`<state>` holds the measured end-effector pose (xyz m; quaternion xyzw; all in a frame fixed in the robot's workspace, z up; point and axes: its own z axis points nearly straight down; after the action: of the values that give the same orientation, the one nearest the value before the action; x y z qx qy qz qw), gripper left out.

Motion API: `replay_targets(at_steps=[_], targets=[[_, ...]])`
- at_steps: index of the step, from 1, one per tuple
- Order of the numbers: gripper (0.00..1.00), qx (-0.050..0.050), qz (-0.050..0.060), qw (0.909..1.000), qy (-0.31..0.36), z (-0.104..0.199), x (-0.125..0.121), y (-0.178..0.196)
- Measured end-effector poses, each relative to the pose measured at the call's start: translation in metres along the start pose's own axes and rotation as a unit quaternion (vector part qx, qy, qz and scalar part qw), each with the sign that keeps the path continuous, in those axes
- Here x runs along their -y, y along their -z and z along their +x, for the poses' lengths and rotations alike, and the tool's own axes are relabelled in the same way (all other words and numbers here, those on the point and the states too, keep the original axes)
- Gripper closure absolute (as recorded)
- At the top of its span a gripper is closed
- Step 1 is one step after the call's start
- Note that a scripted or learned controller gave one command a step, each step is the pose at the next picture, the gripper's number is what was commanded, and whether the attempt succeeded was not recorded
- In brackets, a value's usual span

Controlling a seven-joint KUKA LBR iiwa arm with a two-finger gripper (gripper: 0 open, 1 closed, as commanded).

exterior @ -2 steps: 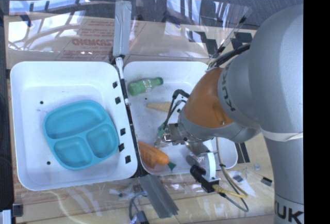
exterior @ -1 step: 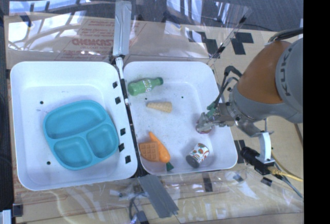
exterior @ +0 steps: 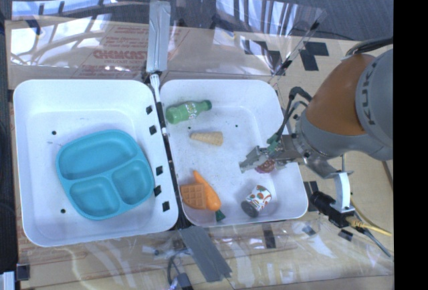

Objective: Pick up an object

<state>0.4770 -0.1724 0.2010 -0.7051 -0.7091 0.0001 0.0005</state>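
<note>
The right bin (exterior: 231, 87) holds a green toy bottle (exterior: 187, 111) lying at its back left and a pale cone (exterior: 206, 138) just in front of it. An orange toy with a green stem (exterior: 199, 195) lies at the front left. A small printed can (exterior: 257, 200) lies on its side at the front right. My gripper (exterior: 256, 160) hangs low over the right side of this bin, just behind the can and right of the cone. A small red and green patch shows at its tip; I cannot tell what it is.
The left bin (exterior: 40, 91) holds a blue divided plate (exterior: 103, 172). A ridge with black clips (exterior: 160, 148) separates the two bins. The grey and orange arm (exterior: 348, 111) crosses the right bin's right rim. Cables and a bracket (exterior: 338, 205) lie outside the front right corner.
</note>
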Motion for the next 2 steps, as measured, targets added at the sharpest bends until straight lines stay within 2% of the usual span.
replay_targets(at_steps=[1,2], targets=[[0.00,0.003,-0.017,0.9998,0.005,-0.031,-0.044,-0.082],[0.00,0.006,-0.031,0.9994,0.011,-0.033,-0.022,-0.086]])
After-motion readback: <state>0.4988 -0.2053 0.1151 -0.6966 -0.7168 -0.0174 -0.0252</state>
